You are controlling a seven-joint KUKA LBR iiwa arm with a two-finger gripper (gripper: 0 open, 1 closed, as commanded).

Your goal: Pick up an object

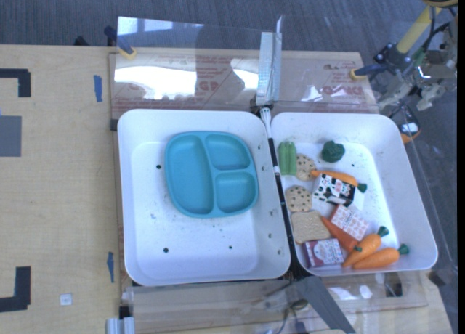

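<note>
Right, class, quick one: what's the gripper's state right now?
Gripper: cannot be told. It sits at the right bin's far corner, too cluttered to read, with nothing seen in it.

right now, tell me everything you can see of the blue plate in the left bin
The blue plate is a teal, plastic-looking divided tray with rounded corners: one long compartment on its left, two smaller ones on its right. It lies flat, right side up, on the floor of the left bin, toward the back. Nothing sits in it.
</note>
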